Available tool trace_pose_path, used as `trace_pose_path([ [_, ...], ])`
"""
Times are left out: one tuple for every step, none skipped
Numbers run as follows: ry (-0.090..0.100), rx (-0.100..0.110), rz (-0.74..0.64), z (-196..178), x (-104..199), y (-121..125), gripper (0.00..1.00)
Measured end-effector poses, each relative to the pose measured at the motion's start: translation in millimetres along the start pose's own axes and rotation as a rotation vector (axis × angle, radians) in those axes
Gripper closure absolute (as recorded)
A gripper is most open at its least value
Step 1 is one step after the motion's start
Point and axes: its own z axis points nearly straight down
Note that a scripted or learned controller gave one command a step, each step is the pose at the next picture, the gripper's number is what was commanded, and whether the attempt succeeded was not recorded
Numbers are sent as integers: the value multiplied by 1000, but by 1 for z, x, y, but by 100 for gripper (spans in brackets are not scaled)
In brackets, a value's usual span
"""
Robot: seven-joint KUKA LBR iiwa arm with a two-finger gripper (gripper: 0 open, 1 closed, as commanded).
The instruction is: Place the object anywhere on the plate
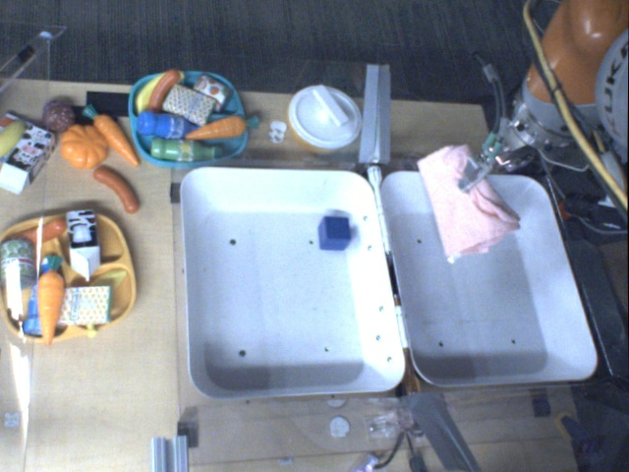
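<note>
A pink cloth [460,209] hangs crumpled over the back left part of the right bin [511,352], its upper corner reaching above the bin's rear rim. My gripper [479,173] comes in from the upper right and is shut on the cloth's top fold. A yellow plate [125,264] sits on the bench at the far left, loaded with toy food. A small blue cube [335,231] lies in the left bin [275,342], toward its back right.
A blue bowl [232,147] of toy vegetables and a white-lidded yellow container [324,116] stand behind the left bin. Loose toy food, including a pumpkin [82,147] and a sausage [117,189], lies at the back left. Cables [580,155] trail by the arm at the right.
</note>
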Motion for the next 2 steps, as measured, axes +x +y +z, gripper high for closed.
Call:
trace_pose_path([
  [0,0,-6,6,1,2,100],
  [2,-1,-412,10,46,-3,100],
])
